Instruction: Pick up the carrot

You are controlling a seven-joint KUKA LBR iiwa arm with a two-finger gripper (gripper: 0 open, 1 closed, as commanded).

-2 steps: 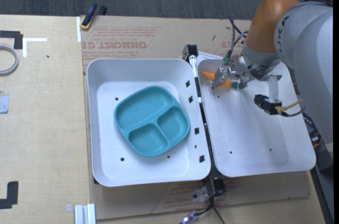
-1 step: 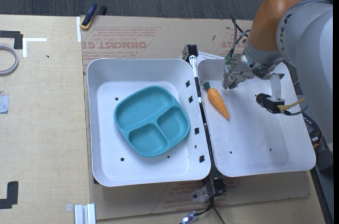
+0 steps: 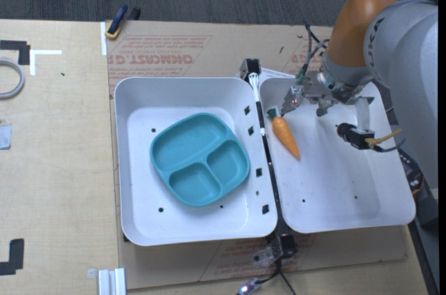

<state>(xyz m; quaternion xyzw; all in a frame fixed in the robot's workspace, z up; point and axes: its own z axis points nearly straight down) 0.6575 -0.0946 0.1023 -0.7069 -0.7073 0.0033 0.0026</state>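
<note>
The carrot (image 3: 286, 137), orange with a small green stub at its top, lies in the right bin (image 3: 348, 203) close to that bin's left wall, its tip pointing down and right. My gripper (image 3: 306, 104) hangs over the upper part of the right bin, just above and to the right of the carrot's green end. Its two fingers (image 3: 290, 100) stand apart, open, and nothing sits between them. The left finger is near the carrot's top without gripping it.
A teal divided plate (image 3: 201, 159) lies in the left bin (image 3: 139, 210). The wall between the bins runs right beside the carrot. A black connector with a cable (image 3: 354, 136) hangs off the arm over the right bin. A blue and yellow tool (image 3: 116, 20) lies on the bench behind the bins.
</note>
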